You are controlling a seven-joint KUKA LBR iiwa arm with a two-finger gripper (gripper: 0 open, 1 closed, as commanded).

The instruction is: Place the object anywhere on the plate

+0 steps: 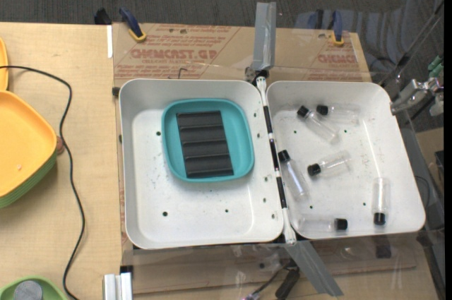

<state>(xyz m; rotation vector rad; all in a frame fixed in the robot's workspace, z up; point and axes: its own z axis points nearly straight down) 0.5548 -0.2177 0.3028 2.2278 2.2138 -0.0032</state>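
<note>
A teal square plate [170, 142] lies in the left white bin [141, 207], toward its back. A black ridged slab [205, 143] rests flat on the plate and covers most of its middle. The right white bin [402, 150] holds several clear vials with black caps. One vial [316, 123] lies at the back and one [329, 166] in the middle. Another vial [291, 173] lies along the left wall and one [380, 198] near the right wall. A loose black cap [340, 224] sits near the front wall.
Yellow and green dishes [21, 154] are stacked on the wooden table at the far left, with a black cable [70, 150] running past them. Cardboard [212, 51] lies behind the bins, held by clamps [132, 25]. A metal fixture [420, 88] stands at the right edge.
</note>
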